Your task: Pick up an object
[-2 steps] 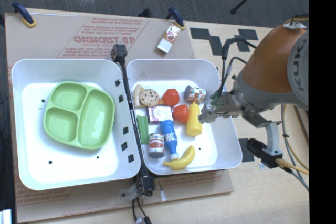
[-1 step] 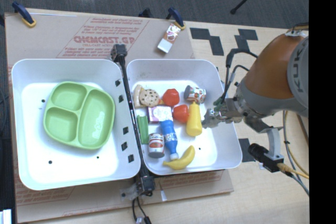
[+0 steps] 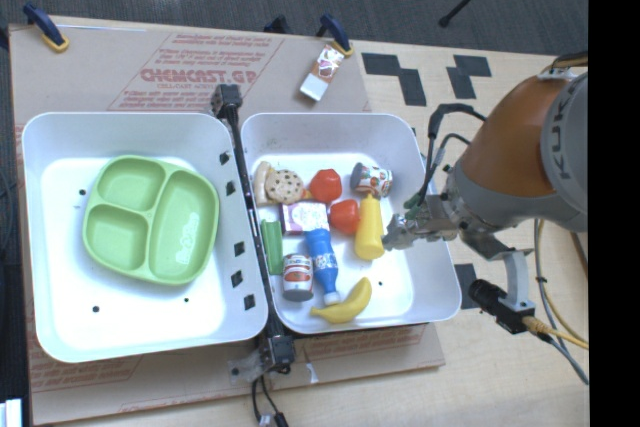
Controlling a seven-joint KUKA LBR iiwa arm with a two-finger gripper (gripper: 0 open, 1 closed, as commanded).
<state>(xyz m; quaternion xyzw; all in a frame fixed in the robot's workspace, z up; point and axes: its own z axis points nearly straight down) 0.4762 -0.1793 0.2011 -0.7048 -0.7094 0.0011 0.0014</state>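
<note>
The right bin holds several toy foods: a yellow bottle, two red tomatoes, a cookie, a pink carton, a blue bottle, a small can, a banana, a green stick and a small jar. My gripper hangs low over the bin's right side, just right of the yellow bottle. I see nothing between its fingers.
The left bin bears a green divided plate. A small carton lies on the cardboard behind the bins. Clamps stand along the divider between the bins. The arm's orange band fills the right side.
</note>
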